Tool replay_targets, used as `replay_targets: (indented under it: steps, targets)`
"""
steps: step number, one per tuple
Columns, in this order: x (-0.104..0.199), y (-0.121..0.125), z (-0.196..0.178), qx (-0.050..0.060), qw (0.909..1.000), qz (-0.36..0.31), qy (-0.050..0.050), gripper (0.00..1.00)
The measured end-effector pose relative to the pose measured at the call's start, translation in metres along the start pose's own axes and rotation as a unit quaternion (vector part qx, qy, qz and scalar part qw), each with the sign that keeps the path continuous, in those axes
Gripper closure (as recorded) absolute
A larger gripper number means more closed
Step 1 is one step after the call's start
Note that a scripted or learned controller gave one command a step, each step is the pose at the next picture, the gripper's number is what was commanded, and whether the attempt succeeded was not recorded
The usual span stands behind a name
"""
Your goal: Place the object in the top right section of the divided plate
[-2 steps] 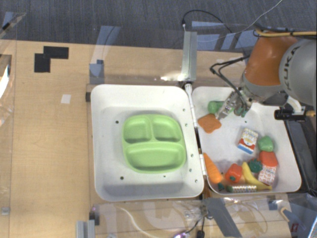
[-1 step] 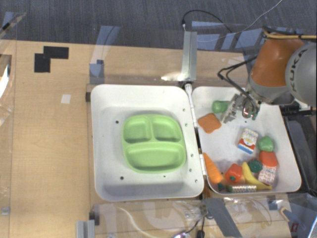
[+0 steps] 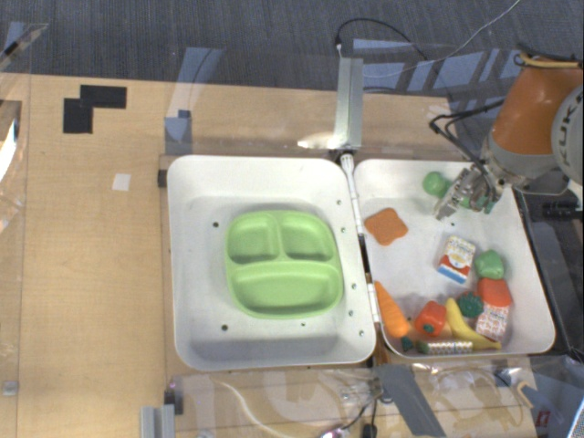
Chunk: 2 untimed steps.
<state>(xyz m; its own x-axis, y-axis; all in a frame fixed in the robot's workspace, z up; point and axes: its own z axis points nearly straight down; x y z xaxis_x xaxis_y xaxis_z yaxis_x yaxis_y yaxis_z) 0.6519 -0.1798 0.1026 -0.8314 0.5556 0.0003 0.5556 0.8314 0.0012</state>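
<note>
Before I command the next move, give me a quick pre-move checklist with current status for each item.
1. Green divided plastic plate sits flat in the left white bin: ok.
2. Plate's top right section free of items: ok.
3. Tool positioned over the right white bin: ok.
4. Object held in tool: cannot tell.
5. Nearest candidates, small green round toy and flat orange piece, lie apart from the other toys: ok.

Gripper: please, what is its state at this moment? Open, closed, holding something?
Gripper: above the right bin, close to the green round object; nothing visibly held, and open or closed cannot be told.
</note>
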Motion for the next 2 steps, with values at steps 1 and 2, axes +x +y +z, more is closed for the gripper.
replay_targets:
  steps: [1, 2]
  targets:
    - [0.013, 0.015, -0.026, -0.001, 0.9874, -0.158, -0.003, 1.00]
    - [0.070, 0.042, -0.041, -0.001, 0.9413, -0.338, -0.002, 1.00]
